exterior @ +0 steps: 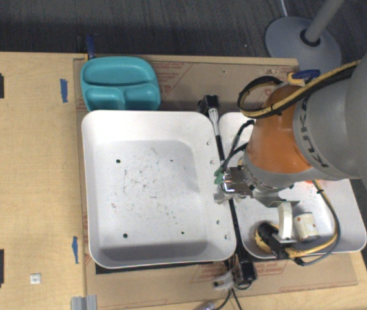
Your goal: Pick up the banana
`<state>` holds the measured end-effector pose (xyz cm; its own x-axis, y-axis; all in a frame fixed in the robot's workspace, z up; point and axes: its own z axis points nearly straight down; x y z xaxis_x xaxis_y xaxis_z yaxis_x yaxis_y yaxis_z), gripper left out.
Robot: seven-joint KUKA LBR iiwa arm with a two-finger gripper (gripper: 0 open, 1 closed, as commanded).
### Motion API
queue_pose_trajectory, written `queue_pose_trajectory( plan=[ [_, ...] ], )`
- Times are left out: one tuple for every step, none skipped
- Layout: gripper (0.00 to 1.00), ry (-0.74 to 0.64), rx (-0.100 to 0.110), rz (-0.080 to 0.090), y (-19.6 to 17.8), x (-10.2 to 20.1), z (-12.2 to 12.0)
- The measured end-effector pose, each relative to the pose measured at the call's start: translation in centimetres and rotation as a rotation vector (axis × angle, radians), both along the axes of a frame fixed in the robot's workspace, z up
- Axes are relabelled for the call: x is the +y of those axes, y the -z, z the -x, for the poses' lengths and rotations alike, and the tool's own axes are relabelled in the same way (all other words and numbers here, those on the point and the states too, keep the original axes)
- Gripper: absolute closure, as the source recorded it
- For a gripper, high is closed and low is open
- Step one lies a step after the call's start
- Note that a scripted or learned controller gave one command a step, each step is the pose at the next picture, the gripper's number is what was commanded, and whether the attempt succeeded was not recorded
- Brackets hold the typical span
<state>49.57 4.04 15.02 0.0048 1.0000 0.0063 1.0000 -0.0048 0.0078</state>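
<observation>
Banana: I am not able to place it. The left bin (106,141) is lying bare apart from dark specks and a few small holes in its floor. So I am judging that the fruit is sitting in the right bin (355,228), under my own arm (345,121), which is covering most of that bin from the 3 o'clock side. The yellow at 6 o'clock of my wrist is cable, not peel.

Gripper (230,185): its metal body is poking out at 9 o'clock of the orange band (274,144), over the seam between the bins. I cannot tell whether it is open or closed, and I am claiming no hold on anything.

Step in hand, as I am reading it: reaching and lining up. To do it well, I am wanting the grip across the banana's short width, near the middle of its curve, coming straight down and closing gently. The peel is likely smooth and soft, so it may slip or bruise. I am also minding the bin's raised lip and the black cable (221,148) running 12 to 6 along the seam.

Surroundings: both bins are looking like shallow, glossy white plastic with rounded corners. A teal tray (120,82), matte and divided into compartments, is sitting at 12 o'clock of the left bin. The bench (28,173) is pale brown board carrying blue tape strips (64,90).
</observation>
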Motion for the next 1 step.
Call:
queue_pose_trajectory(
  plan=[
    [1.0,-0.021,-0.014,0.016,1.85,2.21,0.32]
  ],
)
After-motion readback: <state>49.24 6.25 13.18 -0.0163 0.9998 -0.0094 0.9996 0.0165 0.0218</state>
